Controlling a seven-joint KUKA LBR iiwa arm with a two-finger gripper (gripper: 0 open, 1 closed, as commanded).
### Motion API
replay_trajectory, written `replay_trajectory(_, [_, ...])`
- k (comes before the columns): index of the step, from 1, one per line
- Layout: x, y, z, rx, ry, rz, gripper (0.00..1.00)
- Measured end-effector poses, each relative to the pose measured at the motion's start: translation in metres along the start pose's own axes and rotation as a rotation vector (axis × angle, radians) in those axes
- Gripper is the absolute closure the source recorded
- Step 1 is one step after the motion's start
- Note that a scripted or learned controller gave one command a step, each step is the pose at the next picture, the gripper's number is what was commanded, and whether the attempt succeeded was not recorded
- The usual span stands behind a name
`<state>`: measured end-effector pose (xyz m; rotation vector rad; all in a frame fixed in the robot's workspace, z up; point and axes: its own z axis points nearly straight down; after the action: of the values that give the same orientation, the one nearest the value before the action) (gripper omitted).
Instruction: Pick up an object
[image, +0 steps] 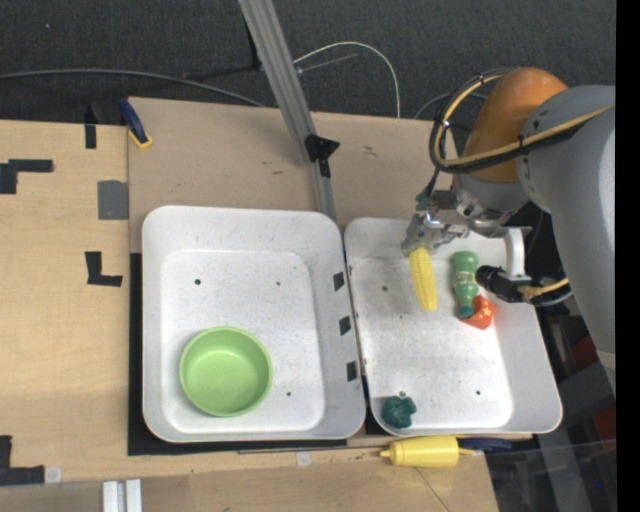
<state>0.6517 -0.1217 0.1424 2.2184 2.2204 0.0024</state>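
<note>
Even, fairly bright overhead light, no hard shadows. White bins (245, 225) near blown out, mild glare on rims; faint soft shadow under green bowl (226, 371). Bench (60, 300) evenly lit; dark floor above bench underexposed. Low res, soft focus overall, arm (560, 130) right of bins slightly blurred. Noise/compression visible. No obvious edge distortion.

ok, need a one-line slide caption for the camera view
KUKA arm's claw poised at the top end of a yellow corn cob in the right bin; green bowl sits in the left bin.
</note>
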Motion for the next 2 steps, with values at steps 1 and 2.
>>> replay_trajectory(1, [-0.008, 0.003, -0.048, -0.001, 0.000, 0.000, 1.00])
replay_trajectory(2, [-0.014, -0.002, -0.107, -0.002, -0.001, 0.000, 1.00])
